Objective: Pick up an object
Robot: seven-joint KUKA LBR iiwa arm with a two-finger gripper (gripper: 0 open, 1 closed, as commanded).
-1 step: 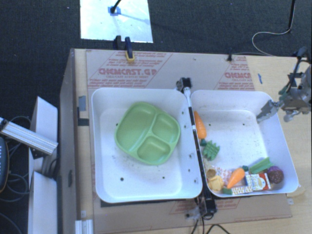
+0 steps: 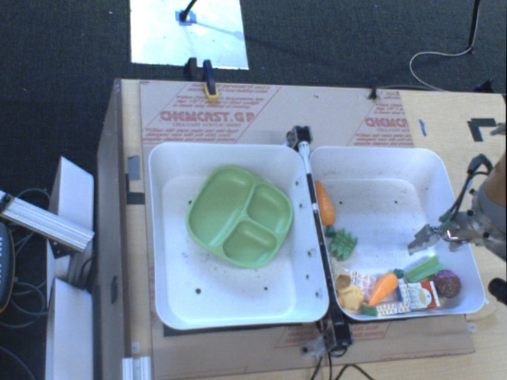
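Observation:
The right bin [image 2: 380, 172] holds several toy foods. An orange carrot [image 2: 324, 203] lies along its left wall, with a dark green leafy piece [image 2: 343, 245] just below it. Along the front wall sit a yellow piece [image 2: 348, 293], a second carrot [image 2: 383, 286], a green pod [image 2: 424, 269], a purple round piece [image 2: 447, 283] and a printed packet [image 2: 412, 295]. My gripper [image 2: 430, 237] reaches in from the right and hangs over the bin's right side, just above the green pod. Nothing shows in its grasp.
A green divided plate [image 2: 240, 216] lies in the left bin [image 2: 170, 291]. A black divider rail [image 2: 313, 212] runs between the bins. The bench's cardboard surface [image 2: 238, 109] extends behind them, with a clamp [image 2: 207, 81] at its back edge.

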